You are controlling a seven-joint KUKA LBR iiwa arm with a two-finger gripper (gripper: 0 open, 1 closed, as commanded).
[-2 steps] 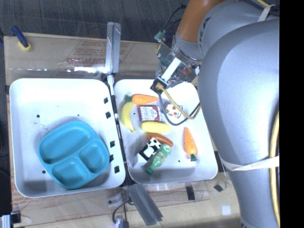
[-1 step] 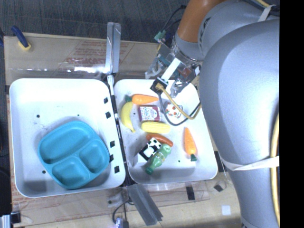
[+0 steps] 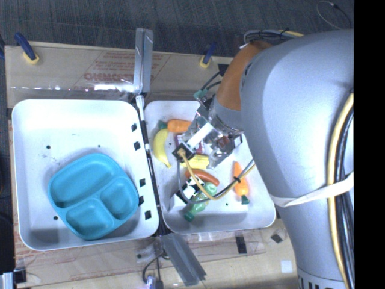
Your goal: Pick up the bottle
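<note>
The bottle is green and lies tilted near the front of the right bin, its cap end pointing toward the front left. My gripper hangs over the middle of that bin, behind the bottle and apart from it. The arm's large grey body covers the bin's right side. Nothing can be seen held in the gripper.
Around the gripper lie a yellow banana, an orange piece, a yellow item, a red-orange item just behind the bottle, and a carrot. The left bin holds a blue divided plate.
</note>
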